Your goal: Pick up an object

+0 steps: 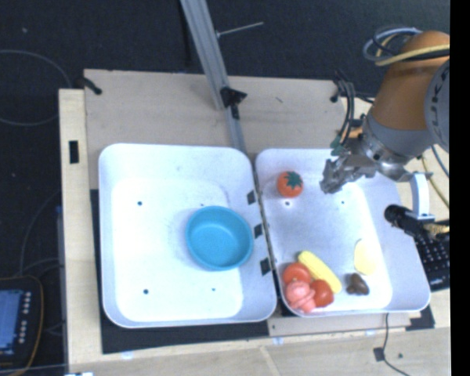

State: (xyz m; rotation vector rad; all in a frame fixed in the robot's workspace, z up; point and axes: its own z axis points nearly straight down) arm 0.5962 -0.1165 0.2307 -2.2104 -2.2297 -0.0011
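Observation:
My gripper (330, 183) hangs over the far part of the right bin (337, 210), a short way right of a small orange-red tomato with a green top (290, 183). Nothing shows between its fingers. Along the near edge of that bin lie a yellow banana (319, 270), two red tomatoes (296, 273) (323, 292), a pink piece (298, 294), a brown piece (357, 284) and a pale yellow piece (365, 258). A blue bowl (218, 237) rests in the left bin (133, 210).
A grey metal pole (207, 49) slants down from the top to the bins' shared far corner. The wooden bench (157, 108) extends behind both bins. A screen (8, 319) sits at the lower left, off the bench.

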